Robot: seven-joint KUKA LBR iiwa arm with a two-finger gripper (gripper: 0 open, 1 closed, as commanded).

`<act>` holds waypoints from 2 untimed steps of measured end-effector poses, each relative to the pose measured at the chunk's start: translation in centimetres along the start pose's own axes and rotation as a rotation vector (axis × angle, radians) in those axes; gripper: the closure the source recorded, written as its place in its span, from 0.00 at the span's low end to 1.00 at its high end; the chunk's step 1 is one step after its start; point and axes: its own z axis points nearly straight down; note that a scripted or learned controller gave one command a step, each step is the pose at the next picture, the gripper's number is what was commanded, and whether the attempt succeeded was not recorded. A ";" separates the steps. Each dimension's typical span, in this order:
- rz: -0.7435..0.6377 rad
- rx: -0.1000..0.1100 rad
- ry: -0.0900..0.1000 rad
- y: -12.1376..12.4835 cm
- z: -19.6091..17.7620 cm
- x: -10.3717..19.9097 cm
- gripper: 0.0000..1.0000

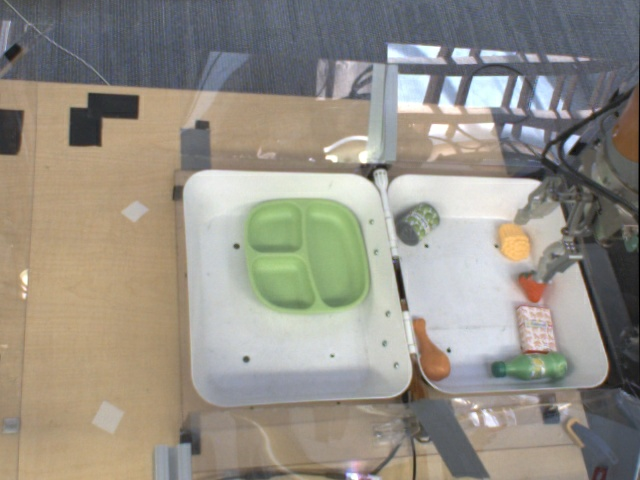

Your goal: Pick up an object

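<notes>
Operator: Camera view is showing us the gripper [548, 236] hanging over the right-hand bin [470, 313], near its far right wall. What are we seeing of its fingers?

Technician: We are seeing them spread apart, one fingertip near the yellow round thing [514, 242] and the other just above the small red-orange piece [533, 288]. Nothing is sitting between them, so we are treating the gripper as carrying nothing.

Operator: Which thing are we taking as the target?

Technician: We are judging the red-orange piece to be the nearest candidate. It is lying just below and slightly left of the lower fingertip, almost touching it. The yellow thing is lying just left of the upper fingertip.

Operator: How are we doing this step well?

Technician: We are advising that the fingers be centred over one thing alone before descending, so that neither neighbour is being pushed aside. We are also advising a straight descent, with the fingers closing only once the piece is lying between them.

Operator: What else is occupying the bin?

Technician: We are noting a small carton [535, 329] and a green bottle [530, 368] nearer the front wall, both clear of the gripper. The green tray [305, 255] is resting in the left-hand bin [230, 368], well apart.
</notes>
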 end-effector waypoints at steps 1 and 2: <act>-0.032 0.001 -0.005 2.3 16.9 -1.0 0.00; -0.039 0.002 -0.016 2.5 15.6 -1.3 1.00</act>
